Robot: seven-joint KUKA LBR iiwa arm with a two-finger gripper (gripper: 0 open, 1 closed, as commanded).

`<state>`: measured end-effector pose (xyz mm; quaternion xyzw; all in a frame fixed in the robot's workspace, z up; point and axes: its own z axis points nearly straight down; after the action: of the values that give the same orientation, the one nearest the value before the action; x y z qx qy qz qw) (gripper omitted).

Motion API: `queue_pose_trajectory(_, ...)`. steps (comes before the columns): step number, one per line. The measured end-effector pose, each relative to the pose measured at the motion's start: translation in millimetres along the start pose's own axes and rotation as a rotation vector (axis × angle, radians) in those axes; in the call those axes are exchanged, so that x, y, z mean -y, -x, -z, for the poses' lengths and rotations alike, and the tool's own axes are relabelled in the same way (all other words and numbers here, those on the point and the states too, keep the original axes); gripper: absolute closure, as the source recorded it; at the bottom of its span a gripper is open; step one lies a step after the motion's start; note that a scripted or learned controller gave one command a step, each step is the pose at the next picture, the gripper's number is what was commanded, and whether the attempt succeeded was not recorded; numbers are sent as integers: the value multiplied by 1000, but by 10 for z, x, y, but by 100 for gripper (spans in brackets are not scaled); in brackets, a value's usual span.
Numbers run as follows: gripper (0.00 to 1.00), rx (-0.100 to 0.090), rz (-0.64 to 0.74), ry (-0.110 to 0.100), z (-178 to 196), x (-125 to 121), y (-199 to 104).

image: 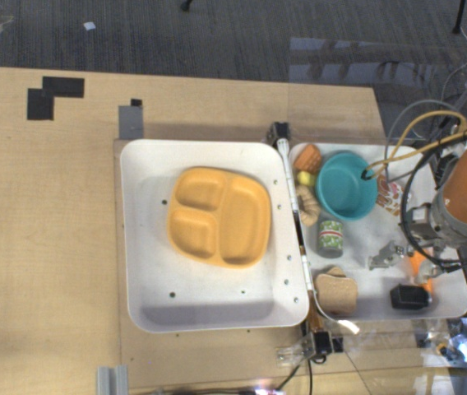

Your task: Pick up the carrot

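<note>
Wooden bench with two white bins, the arm lowered over the right bin [455,307].

What is judged to be the carrot [416,263], a small orange piece, is seen in the right bin between the teal bowl [346,186] and a black block [409,296]. The gripper [394,253] is placed just beside it, presumably so that a grasp can be made. Whether the carrot is gripped or the gripper is closed cannot be told. A yellow divided plate [219,216] is left in the other bin.

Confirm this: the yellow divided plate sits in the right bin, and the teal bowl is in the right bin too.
Wrong on the plate. The camera view shows the yellow divided plate in the left bin. The teal bowl is indeed in the right bin.
</note>
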<state>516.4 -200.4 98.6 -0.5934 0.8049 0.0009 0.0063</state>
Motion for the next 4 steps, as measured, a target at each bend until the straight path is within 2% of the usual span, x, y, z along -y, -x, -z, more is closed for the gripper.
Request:
queue_pose_trajectory(1, 100, 3, -8, -10, 126, 36, 11)
queue_pose_trajectory(2, 100, 9, -17, -20, 250, 70, 32)
queue_pose_trajectory(3, 100, -6, 462, -10, 920, 46, -32)
queue_pose_trajectory(4, 0, -5, 461, -5, 907, 37, -28)
